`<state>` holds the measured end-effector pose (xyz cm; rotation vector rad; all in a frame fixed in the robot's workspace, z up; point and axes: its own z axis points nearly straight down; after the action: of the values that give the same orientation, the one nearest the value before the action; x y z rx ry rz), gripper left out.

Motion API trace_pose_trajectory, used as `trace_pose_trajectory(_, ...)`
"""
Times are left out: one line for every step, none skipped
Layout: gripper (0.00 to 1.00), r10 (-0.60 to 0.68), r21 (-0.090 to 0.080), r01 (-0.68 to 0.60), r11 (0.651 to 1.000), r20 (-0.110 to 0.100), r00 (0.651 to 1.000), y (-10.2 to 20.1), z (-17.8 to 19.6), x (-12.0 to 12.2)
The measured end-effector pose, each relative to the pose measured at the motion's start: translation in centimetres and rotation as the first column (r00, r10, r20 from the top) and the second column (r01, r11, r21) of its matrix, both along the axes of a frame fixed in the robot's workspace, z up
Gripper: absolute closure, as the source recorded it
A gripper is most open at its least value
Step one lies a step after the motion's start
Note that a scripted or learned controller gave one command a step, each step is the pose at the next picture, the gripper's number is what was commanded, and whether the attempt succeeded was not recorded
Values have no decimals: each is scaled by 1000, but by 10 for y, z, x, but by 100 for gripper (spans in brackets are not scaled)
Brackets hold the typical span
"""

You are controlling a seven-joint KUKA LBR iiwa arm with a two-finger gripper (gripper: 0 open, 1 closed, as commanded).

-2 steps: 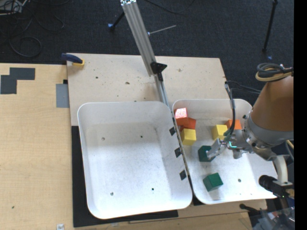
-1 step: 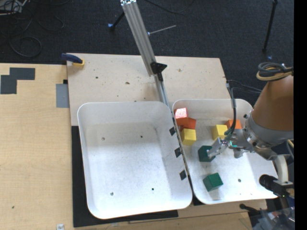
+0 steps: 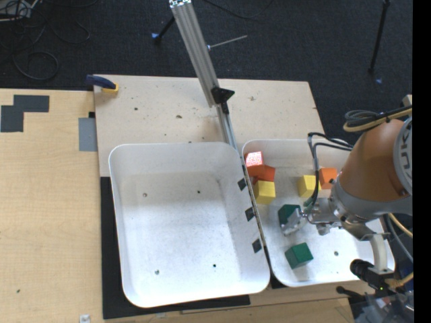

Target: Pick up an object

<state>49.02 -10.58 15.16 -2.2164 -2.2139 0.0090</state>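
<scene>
The right bin (image 3: 337, 274) holds several small blocks. A dark green block (image 3: 288, 213) lies near its middle, and my gripper (image 3: 300, 225) is low over the bin, right beside and partly over that block. A lighter green block (image 3: 298, 254) sits nearer the front. A yellow block (image 3: 265, 191), an orange block (image 3: 261, 173) and a pale red cube (image 3: 254, 159) crowd the bin's left wall. Another yellow block (image 3: 308, 184) and an orange block (image 3: 328, 176) lie just behind the wrist. The arm's orange band hides the bin's right part.
The left bin (image 3: 135, 180) is wide and shallow, with a divider wall and black clips (image 3: 250, 213) between the bins. A slanted aluminium bar (image 3: 199, 52) rises behind the bins. Cables loop by the wrist (image 3: 316, 147).
</scene>
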Motion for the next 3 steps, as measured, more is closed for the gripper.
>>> trace_pose_trajectory(0, 0, 0, 0, 1000, 1, 1000, -8, -48, -2)
trace_pose_trajectory(0, -2, 0, 2, 1000, 7, 1000, -8, -59, -2)
trace_pose_trajectory(100, -11, 2, 11, 1000, 6, 1000, -9, -49, -2)
